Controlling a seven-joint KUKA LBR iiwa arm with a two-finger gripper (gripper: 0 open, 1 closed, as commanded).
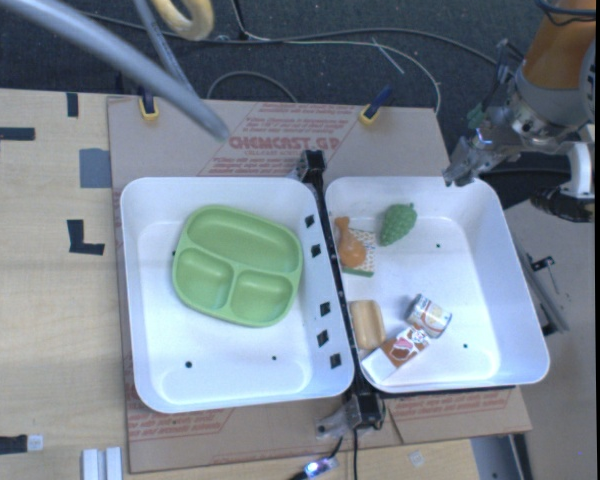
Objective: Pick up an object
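While the end effector [460,171] is hanging over the far right corner of the right bin [480,268], with its fingers too dark and small to judge as apart or together, nothing is showing between them. Inside that bin, a green leafy piece [398,222] is lying nearest it, an orange item [350,248] is sitting just beside the divider, and a tan block [367,324], a small can [429,315] and a red-and-white packet [407,348] are resting toward the near edge. The left bin [150,298] is holding a green divided tray [238,265] on the tabletop [40,298].
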